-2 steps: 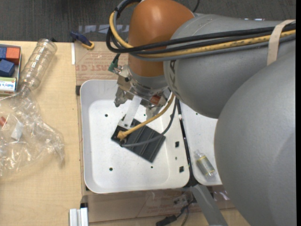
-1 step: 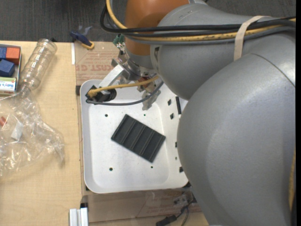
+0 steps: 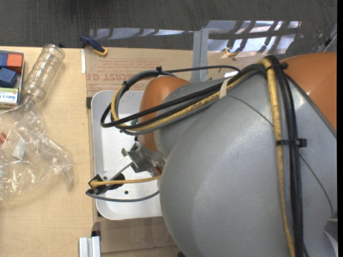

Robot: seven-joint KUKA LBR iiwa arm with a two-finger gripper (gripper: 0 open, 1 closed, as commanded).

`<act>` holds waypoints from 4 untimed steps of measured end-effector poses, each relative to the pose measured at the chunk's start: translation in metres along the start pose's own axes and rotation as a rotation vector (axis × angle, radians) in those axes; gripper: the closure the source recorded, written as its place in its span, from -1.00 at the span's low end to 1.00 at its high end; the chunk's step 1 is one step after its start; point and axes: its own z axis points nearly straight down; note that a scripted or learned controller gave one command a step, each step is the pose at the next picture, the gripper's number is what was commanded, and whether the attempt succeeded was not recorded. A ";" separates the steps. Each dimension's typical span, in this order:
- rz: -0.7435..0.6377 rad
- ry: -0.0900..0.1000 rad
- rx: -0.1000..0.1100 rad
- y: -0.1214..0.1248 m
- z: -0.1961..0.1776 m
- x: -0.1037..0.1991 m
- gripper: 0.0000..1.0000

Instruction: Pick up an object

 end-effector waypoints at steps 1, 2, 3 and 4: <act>-0.122 0.000 0.001 0.068 0.015 -0.038 -1.00; -0.031 0.001 0.001 0.046 0.055 -0.026 -1.00; -0.093 0.001 0.000 0.055 0.055 0.026 -1.00; -0.072 0.006 0.001 0.071 0.053 -0.039 -1.00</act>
